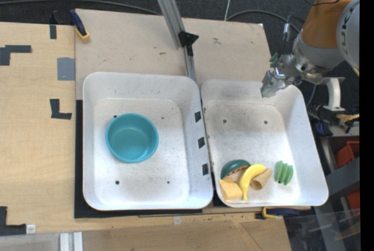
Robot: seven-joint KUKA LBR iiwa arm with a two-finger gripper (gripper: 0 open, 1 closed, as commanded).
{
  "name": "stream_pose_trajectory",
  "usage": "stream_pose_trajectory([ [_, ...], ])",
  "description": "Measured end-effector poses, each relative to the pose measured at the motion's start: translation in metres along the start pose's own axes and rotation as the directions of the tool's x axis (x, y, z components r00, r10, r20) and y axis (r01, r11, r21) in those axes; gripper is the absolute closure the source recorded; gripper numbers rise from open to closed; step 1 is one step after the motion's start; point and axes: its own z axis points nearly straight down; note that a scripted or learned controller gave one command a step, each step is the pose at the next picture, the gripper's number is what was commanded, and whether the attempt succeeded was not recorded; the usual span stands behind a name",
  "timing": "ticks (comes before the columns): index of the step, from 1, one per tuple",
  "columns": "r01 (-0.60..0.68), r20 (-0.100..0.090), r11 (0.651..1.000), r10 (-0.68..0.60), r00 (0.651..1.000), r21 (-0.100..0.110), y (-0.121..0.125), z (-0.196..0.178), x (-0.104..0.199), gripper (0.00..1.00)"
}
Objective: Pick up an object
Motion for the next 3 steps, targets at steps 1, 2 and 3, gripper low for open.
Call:
stream_pose_trajectory([
  [1,0.0,-0.001,1.0,0.0,1.0,0.002,0.001,-0.046,0.0,1.0],
  [2,0.0,-0.001,1.0,0.0,1.0,0.007,-0.014,-0.038,0.052,1.0],
  [3,0.004,-0.003,1.0,-0.004,1.0,0.008,-0.01,-0.031,0.1,1.0],
])
